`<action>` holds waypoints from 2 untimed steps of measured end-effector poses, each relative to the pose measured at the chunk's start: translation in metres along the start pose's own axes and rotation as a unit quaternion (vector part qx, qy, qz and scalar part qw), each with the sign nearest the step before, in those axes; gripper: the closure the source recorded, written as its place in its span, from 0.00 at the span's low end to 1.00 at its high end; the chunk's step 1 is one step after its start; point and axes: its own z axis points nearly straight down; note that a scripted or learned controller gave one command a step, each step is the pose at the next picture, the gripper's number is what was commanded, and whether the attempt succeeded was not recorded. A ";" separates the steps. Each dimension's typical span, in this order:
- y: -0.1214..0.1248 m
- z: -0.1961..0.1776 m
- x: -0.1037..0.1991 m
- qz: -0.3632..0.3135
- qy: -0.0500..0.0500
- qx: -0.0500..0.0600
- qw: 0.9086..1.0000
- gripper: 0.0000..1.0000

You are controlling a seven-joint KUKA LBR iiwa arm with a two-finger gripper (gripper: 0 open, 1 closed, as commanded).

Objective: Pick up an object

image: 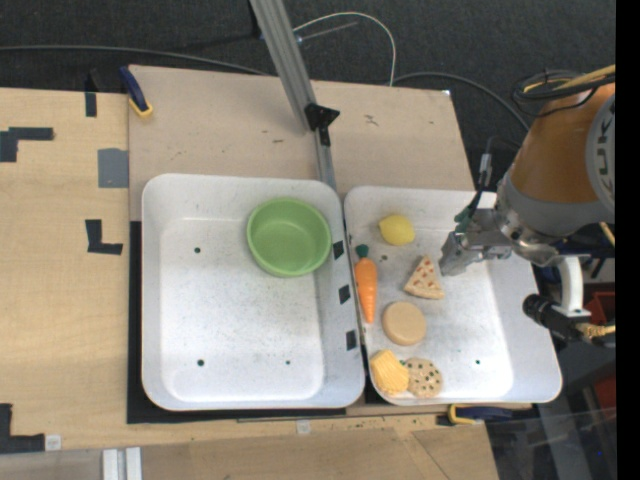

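Gripper (452,258) — grip unreadable — just right of cheese wedge (424,279), bare bin floor (500,328) beyond

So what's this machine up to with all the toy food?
A grey and orange robot arm reaches in over the right bin, its gripper low beside a cheese-like wedge. Nothing looks lifted yet. Also lying in that bin are a lemon, a carrot, a round tan disc, a yellow piece and a cookie. The left bin holds a green bowl.
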 end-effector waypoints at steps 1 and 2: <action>0.008 -0.003 0.049 0.000 0.000 -0.001 1.000 1.00; 0.007 -0.014 0.100 -0.001 0.000 -0.001 1.000 1.00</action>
